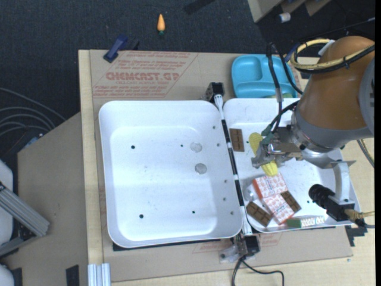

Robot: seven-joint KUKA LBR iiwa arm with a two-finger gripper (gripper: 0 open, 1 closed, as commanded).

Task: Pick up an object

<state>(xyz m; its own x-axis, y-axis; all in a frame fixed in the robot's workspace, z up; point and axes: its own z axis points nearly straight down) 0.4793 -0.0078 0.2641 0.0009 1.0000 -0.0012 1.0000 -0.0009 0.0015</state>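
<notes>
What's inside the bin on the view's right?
A brown packet, a yellow object partly covered by the gripper, a red-and-white packet and brown bars near the front wall. The arm covers much of the bin's right side, so anything there is hidden.

left bin point(161, 183) white | tray point(253, 76) light blue | packet point(271, 187) red-white checked | bar point(236, 139) brown | fruit point(256, 140) yellow

right bin point(312, 170), left half – we log a loose cluster. a brown block point(236, 139) lies flat just beside the left wall. a yellow piece point(271, 168) sits near it, partly covered from above. toward the near corner a red-and-white packet point(269, 186) touches a second packet point(278, 207), with a dark brown bar point(258, 213) beside them.
</notes>
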